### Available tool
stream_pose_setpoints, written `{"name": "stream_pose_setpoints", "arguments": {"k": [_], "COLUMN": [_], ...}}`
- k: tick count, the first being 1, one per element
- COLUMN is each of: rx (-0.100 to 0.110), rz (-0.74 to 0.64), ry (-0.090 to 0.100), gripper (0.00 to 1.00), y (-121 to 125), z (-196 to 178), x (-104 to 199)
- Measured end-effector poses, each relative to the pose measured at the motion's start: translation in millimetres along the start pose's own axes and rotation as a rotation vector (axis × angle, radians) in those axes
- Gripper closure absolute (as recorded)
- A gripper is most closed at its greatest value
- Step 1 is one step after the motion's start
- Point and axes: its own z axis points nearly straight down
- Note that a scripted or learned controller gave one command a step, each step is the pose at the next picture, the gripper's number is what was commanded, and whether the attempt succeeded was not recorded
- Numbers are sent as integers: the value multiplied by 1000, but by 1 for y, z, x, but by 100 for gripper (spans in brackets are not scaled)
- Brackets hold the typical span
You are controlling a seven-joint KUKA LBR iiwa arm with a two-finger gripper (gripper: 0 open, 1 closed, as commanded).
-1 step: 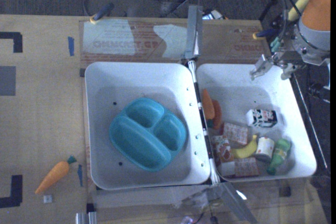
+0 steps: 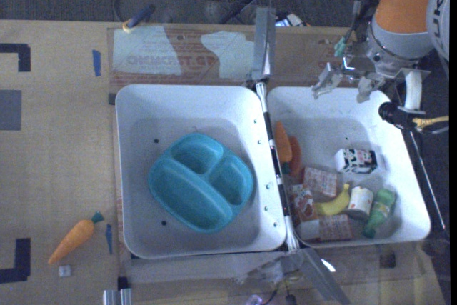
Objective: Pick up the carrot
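Orange carrot on the bench: a small orange toy carrot with a green top (image 2: pixel 71 239) lies on the brown bench, well apart from the left wall of the left white bin (image 2: pixel 132 105), tip toward the lower left.
Left bin contents: one turquoise plastic tray with three compartments (image 2: pixel 202 181), nothing on it.
Orange piece in the right bin: a second orange tapered piece (image 2: pixel 283 142), probably also a carrot (no green top is visible), lies against the left wall of the right white bin (image 2: pixel 318 111), touching a darker red-orange piece (image 2: pixel 295 157).
Handling, my judgement: it looks like a light, stiff, smooth toy, not fragile; it may slip or roll. I would close across the thick middle, fingers square to its long axis. The one at the wall leaves little room for a finger on the wall side.
Count: two bins, one tray, one sure carrot and one probable.
Other things in the right bin: one black-and-white small carton (image 2: pixel 355 161), one yellow banana (image 2: pixel 334 204), one white can (image 2: pixel 360 201), one green bottle (image 2: pixel 379 211) and some flat packets.
Gripper: the two-finger metal gripper (image 2: pixel 347 85) is above the far rim of the right bin, fingers spread apart, nothing between them.
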Motion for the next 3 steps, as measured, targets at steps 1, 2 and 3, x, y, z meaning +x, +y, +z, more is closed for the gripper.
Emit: {"name": "stream_pose_setpoints", "arguments": {"k": [1,2,3], "rx": [1,1,3], "rz": [265,231,-116], "ry": [-2,-2,0], "gripper": [0,0,0], "y": [38,33,-6], "z": [-8,-53,11], "x": [-80,-120,-114]}}
